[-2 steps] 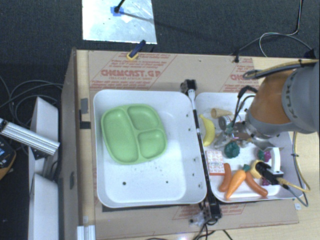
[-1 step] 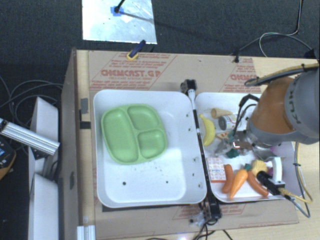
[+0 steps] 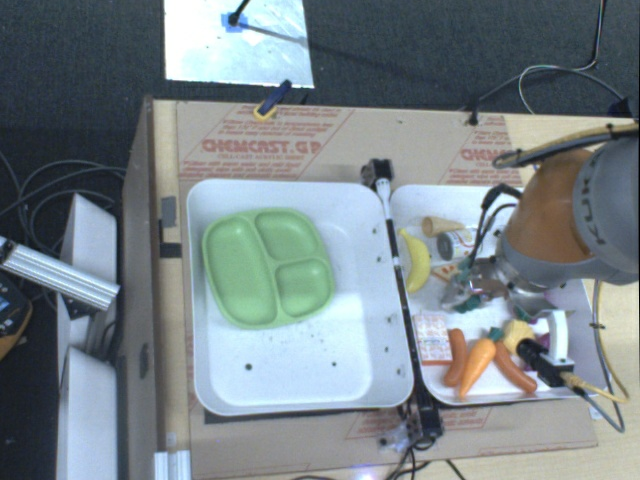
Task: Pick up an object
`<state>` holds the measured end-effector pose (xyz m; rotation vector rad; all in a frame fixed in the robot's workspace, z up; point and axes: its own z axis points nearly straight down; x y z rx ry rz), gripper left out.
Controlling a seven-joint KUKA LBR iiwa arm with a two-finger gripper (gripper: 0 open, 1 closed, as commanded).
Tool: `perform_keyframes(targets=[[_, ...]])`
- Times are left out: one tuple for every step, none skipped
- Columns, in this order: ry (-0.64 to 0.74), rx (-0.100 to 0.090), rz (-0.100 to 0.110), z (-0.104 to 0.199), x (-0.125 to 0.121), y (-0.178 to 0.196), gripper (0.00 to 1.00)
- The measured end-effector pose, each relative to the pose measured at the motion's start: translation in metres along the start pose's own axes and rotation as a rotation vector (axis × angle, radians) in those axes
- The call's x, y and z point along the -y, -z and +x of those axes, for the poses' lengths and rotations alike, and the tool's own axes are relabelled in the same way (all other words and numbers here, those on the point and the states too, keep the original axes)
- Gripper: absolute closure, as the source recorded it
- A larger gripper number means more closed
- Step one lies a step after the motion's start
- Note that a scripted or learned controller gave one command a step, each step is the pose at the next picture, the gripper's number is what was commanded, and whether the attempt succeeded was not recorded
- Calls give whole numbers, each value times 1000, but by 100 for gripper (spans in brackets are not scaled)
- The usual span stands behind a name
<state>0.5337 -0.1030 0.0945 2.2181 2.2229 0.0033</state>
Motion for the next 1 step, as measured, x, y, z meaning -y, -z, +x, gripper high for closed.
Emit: perform_keyframes(targets=[[2, 0, -2, 58, -39, 91, 100]])
